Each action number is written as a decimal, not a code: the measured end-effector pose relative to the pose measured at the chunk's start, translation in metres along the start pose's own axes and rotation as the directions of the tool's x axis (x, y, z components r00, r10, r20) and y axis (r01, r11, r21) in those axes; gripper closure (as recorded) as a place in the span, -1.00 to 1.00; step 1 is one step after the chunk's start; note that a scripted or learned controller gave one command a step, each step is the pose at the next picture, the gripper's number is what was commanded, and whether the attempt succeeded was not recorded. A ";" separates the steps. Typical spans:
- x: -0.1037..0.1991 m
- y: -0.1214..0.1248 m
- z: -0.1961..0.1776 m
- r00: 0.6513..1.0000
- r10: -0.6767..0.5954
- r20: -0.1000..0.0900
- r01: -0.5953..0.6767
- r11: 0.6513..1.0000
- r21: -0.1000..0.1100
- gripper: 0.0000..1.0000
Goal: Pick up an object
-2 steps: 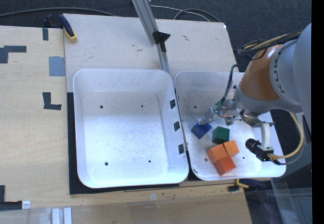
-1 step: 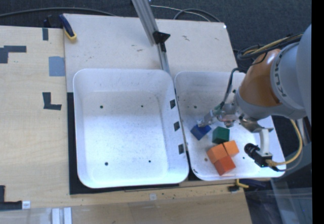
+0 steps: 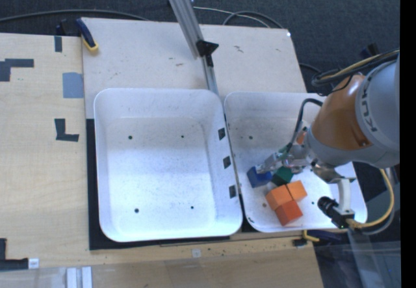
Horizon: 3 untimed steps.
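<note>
In the right bin (image 3: 260, 117) several small blocks lie bunched near the front. A blue block (image 3: 258, 177) is at the left, a dark green one (image 3: 282, 178) is beside it, and an orange block (image 3: 286, 195) sits in front with a redder orange piece (image 3: 290, 214) against it. My gripper (image 3: 278, 164) is low in this bin, right over the blue and green blocks and close to or touching them. The wrist hides how it meets them, and nothing is visibly lifted.
The left bin (image 3: 104, 150) stands beside the right one, sharing a middle wall (image 3: 224, 150). A slanted metal rail (image 3: 185, 13) crosses the bench behind the bins. My arm (image 3: 351, 121) covers the right bin's right side.
</note>
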<state>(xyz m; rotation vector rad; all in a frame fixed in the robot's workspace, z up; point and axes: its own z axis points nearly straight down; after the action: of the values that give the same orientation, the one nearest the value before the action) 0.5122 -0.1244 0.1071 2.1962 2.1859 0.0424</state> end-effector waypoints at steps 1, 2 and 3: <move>0.048 0.057 -0.087 1.000 -0.011 -0.011 0.012 0.999 0.041 -1.00; -0.012 0.031 -0.018 1.000 0.001 -0.010 0.000 0.998 0.058 -1.00; -0.003 0.009 0.000 1.000 -0.001 0.002 0.001 1.000 0.030 -1.00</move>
<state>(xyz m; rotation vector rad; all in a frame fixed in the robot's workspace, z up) 0.5209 -0.1277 0.1077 2.2101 2.2010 0.0076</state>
